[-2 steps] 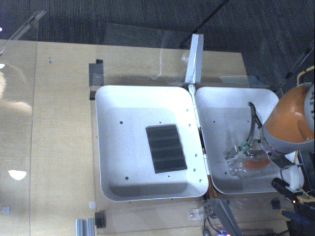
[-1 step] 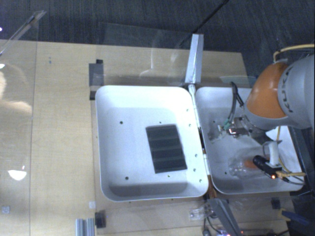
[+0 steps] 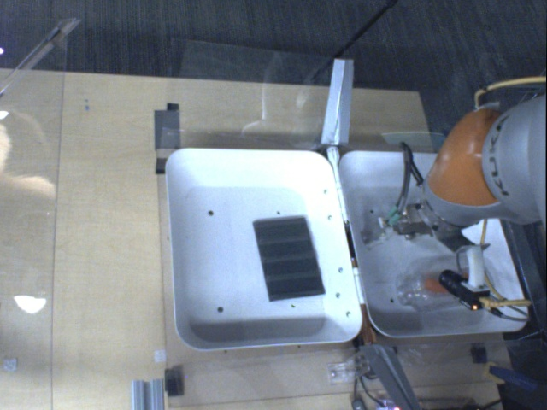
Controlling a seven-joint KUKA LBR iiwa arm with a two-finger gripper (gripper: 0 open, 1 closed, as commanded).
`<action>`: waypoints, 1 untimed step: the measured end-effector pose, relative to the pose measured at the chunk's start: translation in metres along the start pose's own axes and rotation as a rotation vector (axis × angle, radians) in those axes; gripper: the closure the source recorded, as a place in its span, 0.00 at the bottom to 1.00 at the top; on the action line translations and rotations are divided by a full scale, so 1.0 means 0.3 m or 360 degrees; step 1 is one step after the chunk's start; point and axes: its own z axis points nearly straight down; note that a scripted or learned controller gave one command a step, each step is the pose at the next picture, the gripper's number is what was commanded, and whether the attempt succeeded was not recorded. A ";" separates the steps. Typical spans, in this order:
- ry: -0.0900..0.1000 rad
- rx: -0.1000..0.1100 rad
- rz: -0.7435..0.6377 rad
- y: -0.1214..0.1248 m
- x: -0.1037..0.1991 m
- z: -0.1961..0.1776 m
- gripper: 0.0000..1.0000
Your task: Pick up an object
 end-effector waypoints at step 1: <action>0.0000 0.0006 -0.0008 0.221 0.034 0.008 0.00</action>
